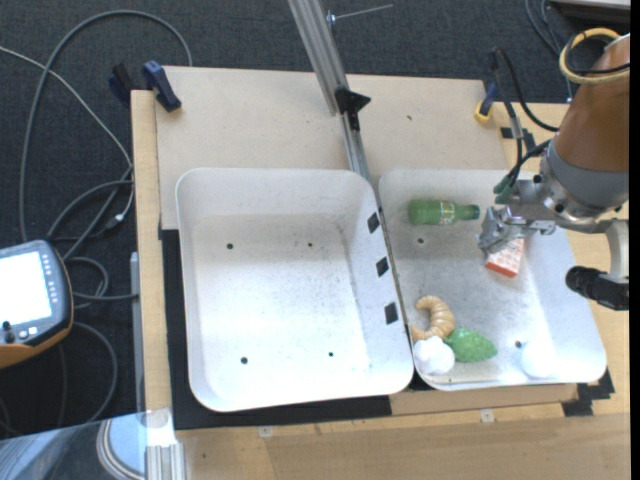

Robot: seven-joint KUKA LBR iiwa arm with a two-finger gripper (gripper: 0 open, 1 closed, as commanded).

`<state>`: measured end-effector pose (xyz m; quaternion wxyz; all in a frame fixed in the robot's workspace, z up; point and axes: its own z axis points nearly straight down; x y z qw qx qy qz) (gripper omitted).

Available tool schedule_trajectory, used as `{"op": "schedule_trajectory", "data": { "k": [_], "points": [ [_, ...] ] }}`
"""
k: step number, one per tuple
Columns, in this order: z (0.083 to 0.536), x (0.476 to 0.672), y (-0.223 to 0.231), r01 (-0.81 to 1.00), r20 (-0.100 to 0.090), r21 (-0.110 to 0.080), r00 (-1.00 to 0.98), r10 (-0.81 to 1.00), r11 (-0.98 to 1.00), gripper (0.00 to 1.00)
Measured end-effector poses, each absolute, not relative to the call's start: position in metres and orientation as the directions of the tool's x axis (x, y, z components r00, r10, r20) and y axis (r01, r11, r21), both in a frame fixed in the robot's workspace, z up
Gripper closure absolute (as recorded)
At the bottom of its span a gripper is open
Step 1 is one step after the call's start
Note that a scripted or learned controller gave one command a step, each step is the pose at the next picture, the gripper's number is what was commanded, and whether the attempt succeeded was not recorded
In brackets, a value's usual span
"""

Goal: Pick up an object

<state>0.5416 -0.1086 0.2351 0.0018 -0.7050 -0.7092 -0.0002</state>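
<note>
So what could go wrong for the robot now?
The gripper sits right at the orange packet, but it is unclear whether it has a real hold, so the packet might slip or stay behind. The green bottle lies close by and could get bumped. The packet is also near the right bin's wall, which leaves little room.

Even, fairly bright overhead light. The two white bins (280, 193) look slightly washed out, with soft shadows along their inner walls. The picture is mildly soft and grainy; the dark carpet (60, 88) stays dim.
</note>
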Motion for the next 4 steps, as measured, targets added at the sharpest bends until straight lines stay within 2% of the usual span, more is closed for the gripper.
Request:
{"op": "schedule_trajectory", "data": {
  "k": [1, 4],
  "points": [
    [0.225, 0.557, -0.055, 1.000, 0.003, -0.002, -0.007, 1.000, 0.007, 1.00],
    [0.228, 0.573, 0.094, 1.000, 0.003, 0.002, -0.007, 1.000, 0.007, 1.00]
  ]
}}
